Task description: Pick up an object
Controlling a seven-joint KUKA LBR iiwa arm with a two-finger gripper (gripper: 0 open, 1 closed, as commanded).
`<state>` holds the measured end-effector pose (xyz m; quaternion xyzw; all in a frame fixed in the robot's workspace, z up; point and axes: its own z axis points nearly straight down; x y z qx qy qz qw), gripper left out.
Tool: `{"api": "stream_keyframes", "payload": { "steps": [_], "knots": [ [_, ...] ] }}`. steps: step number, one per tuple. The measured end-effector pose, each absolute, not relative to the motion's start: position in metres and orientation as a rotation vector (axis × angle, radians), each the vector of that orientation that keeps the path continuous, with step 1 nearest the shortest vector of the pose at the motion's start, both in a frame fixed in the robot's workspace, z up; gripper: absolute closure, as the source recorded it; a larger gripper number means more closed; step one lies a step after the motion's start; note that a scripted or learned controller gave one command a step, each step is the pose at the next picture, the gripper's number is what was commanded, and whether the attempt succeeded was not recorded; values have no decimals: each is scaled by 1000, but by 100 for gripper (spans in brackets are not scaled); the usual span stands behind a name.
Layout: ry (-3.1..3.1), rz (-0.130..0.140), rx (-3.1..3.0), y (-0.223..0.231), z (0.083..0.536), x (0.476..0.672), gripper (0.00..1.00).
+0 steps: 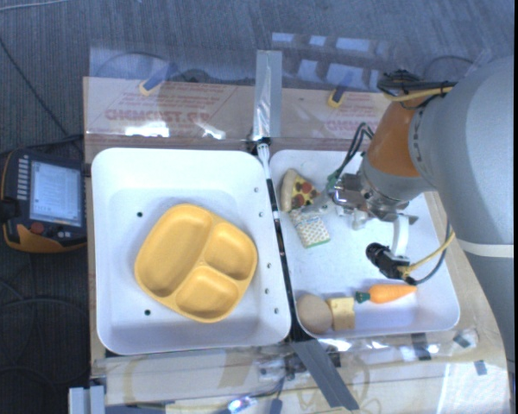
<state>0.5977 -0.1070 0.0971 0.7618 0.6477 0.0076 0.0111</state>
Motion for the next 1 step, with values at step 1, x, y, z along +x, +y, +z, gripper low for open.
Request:
{"api": "stream_keyframes", "payload": {
  "steps": [1],
  "knots": [
    [2195, -1, 2245, -214, 121, 648, 0]
  ]
}}
